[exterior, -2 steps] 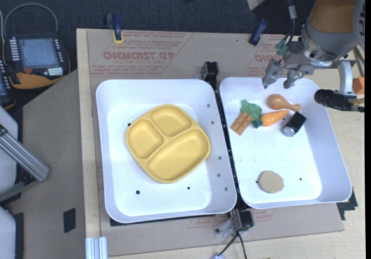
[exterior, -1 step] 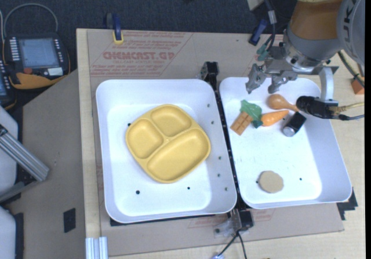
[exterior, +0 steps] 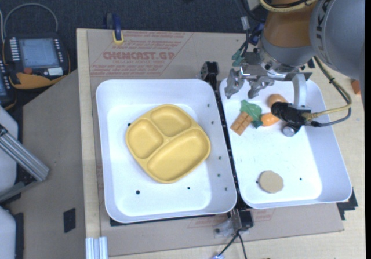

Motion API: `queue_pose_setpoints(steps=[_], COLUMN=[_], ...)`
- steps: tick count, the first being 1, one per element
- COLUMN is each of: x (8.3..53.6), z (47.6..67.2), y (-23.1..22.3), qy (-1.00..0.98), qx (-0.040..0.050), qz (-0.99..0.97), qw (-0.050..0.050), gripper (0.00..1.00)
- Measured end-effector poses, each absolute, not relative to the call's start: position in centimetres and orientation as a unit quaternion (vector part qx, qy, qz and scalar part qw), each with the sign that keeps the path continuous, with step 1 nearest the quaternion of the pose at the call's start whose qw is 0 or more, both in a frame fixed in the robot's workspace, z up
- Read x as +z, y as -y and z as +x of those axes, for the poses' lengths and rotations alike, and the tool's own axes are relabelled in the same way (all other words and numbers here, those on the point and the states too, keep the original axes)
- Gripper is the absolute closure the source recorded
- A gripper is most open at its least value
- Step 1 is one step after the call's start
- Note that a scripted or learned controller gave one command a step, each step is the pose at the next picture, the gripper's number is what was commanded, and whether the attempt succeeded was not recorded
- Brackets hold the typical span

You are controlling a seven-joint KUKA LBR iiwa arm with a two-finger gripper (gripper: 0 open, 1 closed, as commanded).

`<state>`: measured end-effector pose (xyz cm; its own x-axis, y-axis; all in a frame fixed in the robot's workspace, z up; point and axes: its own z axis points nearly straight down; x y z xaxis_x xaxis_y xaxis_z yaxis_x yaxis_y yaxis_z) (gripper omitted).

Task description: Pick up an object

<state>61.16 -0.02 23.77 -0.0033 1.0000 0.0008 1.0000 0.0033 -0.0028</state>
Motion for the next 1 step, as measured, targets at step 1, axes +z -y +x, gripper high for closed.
queue_pose_setpoints(steps=[1], x=[22.59], z=[60.25], y=[-4.69], qy=[0.709], qx=[0.0007], qz=[-0.705], qw=[0.002], gripper=[1.00])
